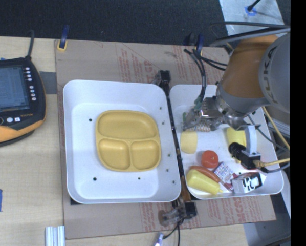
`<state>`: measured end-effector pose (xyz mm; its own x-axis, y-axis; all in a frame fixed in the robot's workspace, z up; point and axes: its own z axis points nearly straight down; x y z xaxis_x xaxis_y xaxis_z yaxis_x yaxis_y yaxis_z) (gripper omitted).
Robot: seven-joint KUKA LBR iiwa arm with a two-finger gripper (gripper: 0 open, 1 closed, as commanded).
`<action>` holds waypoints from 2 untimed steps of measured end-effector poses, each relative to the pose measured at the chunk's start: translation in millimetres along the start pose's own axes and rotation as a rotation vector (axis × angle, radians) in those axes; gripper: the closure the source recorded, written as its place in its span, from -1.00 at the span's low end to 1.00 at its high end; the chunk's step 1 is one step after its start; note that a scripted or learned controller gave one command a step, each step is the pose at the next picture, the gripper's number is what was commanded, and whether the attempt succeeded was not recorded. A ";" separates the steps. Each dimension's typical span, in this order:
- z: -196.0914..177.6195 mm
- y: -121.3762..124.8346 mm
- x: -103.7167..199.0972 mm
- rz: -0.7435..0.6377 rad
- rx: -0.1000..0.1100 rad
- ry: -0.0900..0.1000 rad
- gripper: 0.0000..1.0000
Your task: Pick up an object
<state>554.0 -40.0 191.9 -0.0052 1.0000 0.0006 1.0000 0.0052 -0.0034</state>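
The right white bin [181,94] holds several small things. A pale yellow block [189,142] lies near its left wall, with a red-orange ball [210,159] to its right. At the front lie a yellow banana-shaped piece [203,183], an orange sausage-like piece [208,173] and a small red-and-white packet [223,171]. A black-and-white packet [248,182] sits at the front right, and a yellow cylinder [236,136] lies under the wrist. My gripper [195,118] is low in the back of this bin, just above the pale yellow block, with nothing visibly held.
The left white bin [76,137] holds a yellow divided plate [128,139]. A tablet-like pendant [12,99] with an orange edge rests on the bench at far left. The arm's grey and orange body [255,76] covers the right bin's back right corner.
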 end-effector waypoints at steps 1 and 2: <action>0.5 -2.1 50.1 -0.002 0.003 -0.001 1.00; -27.7 17.0 16.1 0.002 0.000 0.000 1.00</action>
<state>571.0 -23.8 219.6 -0.0027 1.0000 0.0002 1.0000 0.0027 -0.0034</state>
